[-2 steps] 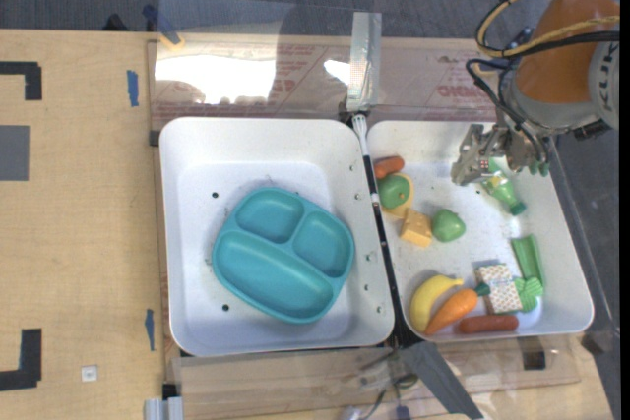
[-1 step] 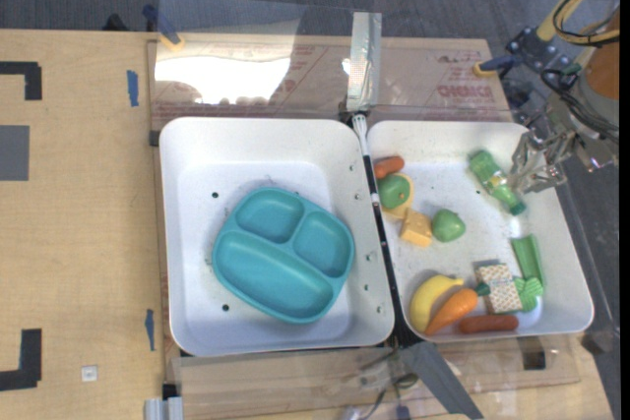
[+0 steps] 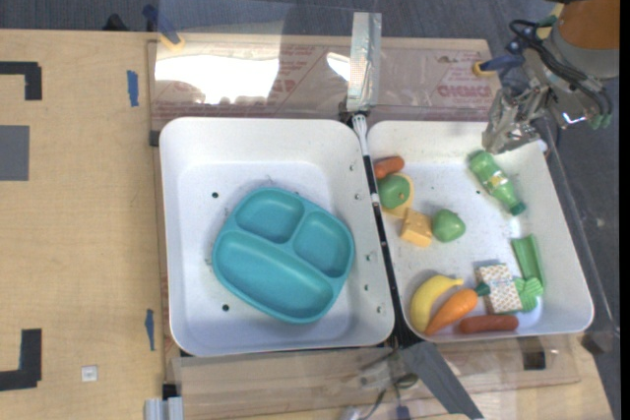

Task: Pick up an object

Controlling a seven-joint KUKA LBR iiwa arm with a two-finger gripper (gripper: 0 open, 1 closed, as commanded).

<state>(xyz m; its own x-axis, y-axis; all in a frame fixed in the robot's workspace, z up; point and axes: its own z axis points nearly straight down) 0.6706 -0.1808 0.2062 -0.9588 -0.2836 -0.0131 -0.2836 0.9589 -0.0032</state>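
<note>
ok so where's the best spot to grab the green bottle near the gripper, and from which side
Probably across the middle of the green bottle, coming straight down from above. It lies flat on the floor of the right bin, slanting up-left to down-right, so fingers set crosswise to that slant should span its narrow width. The gripper sits just above its upper end.

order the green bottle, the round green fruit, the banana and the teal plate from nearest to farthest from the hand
1. green bottle, just below the hand, top right of the right bin.
2. round green fruit, mid right bin.
3. banana, lower part of the right bin.
4. teal plate, in the left bin.
</note>
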